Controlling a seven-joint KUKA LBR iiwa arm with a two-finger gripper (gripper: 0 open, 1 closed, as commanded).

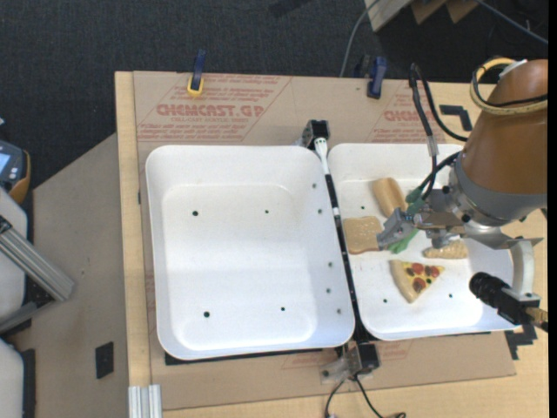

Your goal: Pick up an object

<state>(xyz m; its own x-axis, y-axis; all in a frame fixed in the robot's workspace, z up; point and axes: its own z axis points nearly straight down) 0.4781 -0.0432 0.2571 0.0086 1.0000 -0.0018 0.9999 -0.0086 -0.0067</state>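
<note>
The right bin (435, 316) holds several toy foods. A tan bread roll (386, 194) lies near its back left, and a brown toast slice (360, 233) rests against its left wall. A pizza slice (416, 278) with red toppings lies toward the front, with a pale biscuit (446, 251) just behind it. My gripper (399, 230) hangs low over the bin, between the roll and the pizza slice and just right of the toast. A small green item (401, 245) peeks out beneath it. The arm hides what lies under the wrist.
The left bin (235, 251) sits beside the right one, and a black divider rail (335, 225) runs between them. The orange and grey arm (509, 146) covers the right bin's back right. Clamps (197, 75) hold the cardboard base at the back.
</note>
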